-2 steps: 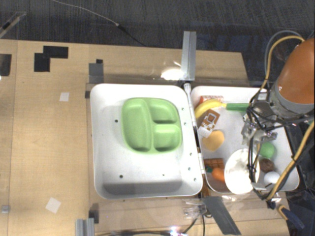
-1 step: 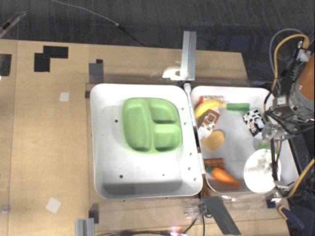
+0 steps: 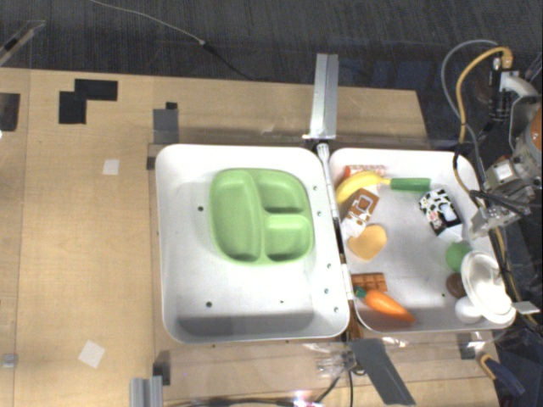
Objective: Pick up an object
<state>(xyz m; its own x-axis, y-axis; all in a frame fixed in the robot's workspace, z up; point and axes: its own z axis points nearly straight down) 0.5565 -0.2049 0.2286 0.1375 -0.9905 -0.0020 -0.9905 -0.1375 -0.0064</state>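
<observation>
The right bin (image 3: 417,257) holds several small items. A yellow banana (image 3: 358,185) lies at its far left beside a brown-and-white box (image 3: 361,206). Below them are a tan round piece (image 3: 368,242), a chocolate bar (image 3: 368,281) and an orange carrot (image 3: 389,303). A green stick (image 3: 411,183) and a black-and-white patterned block (image 3: 439,209) lie toward the back right. A green ball (image 3: 459,253), a brown piece (image 3: 456,285) and a white cup (image 3: 481,280) sit at the right wall. My gripper (image 3: 495,213) hovers over the bin's right rim, just right of the patterned block, holding nothing I can see.
The left bin (image 3: 182,236) holds a green divided tray (image 3: 259,214). A metal post (image 3: 325,100) stands behind the wall between the bins. Cables (image 3: 471,83) loop around the arm at the right. Wooden bench lies to the left.
</observation>
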